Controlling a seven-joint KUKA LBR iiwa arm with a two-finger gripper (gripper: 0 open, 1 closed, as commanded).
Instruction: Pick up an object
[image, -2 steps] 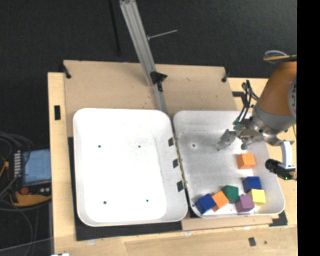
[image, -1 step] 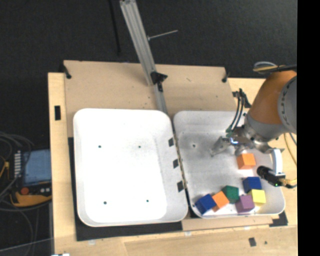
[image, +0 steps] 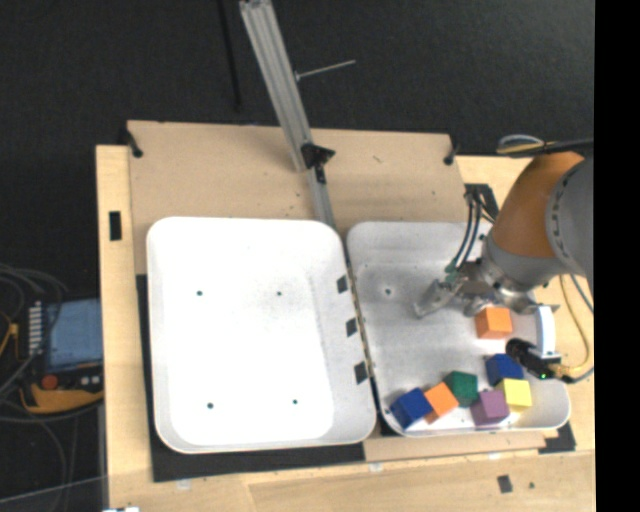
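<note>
1. You have the bench (image: 410, 150) as the biggest thing in view, a pale wooden board filling the middle of the frame, with the two white bins side by side on it.
2. The left bin (image: 250, 330) takes up the centre-left of the frame; its floor shows a few dark dots and nothing else you need.
3. The right bin (image: 400, 270) sits centre-right and holds every candidate for the pick.
4. The arm (image: 535, 225) enters from the right edge, its orange band over the upper right part of the right bin.
5. The gripper (image: 437, 298) points toward the left, low over bare bin floor near the middle of the right bin. Its fingers read as a narrow grey wedge with nothing visible between them; whether they are parted or closed cannot be told at this resolution.
6. The relation your next move turns on: the nearest object, an orange block (image: 494, 322), lies just to the lower right of the fingertips, back toward the wrist and close beside it. The fingers point away from it, so I judge the gripper needs to pull right and down in the frame before closing. The block looks roughly cubic, so no long axis matters.
7. The other blocks cluster along the bin's lower edge: blue block (image: 410, 407), second orange block (image: 441, 399), green block (image: 463, 386), purple block (image: 490, 406), yellow block (image: 518, 392) and another blue block (image: 505, 367).
8. No brand, label or readable writing is visible anywhere.
</note>
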